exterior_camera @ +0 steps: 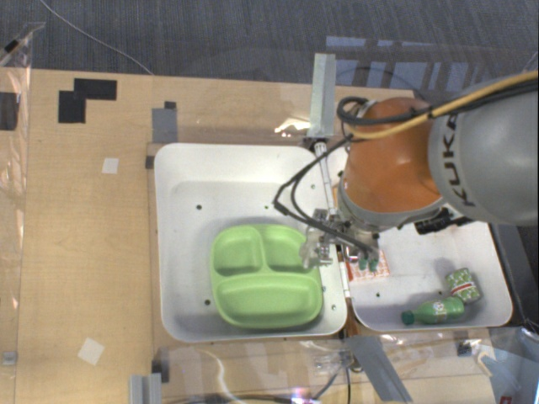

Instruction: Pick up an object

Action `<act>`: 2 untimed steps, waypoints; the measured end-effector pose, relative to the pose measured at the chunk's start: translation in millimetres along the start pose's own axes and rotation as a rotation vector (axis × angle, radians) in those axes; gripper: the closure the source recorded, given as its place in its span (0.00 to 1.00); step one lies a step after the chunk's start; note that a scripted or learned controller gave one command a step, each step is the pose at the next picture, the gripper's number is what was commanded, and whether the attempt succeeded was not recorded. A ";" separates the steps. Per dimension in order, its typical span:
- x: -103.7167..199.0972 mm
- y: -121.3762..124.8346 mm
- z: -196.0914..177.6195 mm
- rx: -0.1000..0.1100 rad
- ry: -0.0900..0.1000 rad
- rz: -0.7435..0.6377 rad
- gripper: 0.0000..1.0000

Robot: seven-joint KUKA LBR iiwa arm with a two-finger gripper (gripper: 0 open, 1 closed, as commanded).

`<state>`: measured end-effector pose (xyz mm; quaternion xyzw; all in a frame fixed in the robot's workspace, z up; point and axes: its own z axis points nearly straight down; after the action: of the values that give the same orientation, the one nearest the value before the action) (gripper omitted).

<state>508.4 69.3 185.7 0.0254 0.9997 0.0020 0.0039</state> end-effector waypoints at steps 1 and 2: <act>11.7 59.9 -47.5 -0.001 -0.004 -0.173 1.00; 9.4 63.9 -86.5 0.000 -0.003 -0.519 1.00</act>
<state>501.6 133.3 272.4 -0.2320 0.9727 0.0007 0.0056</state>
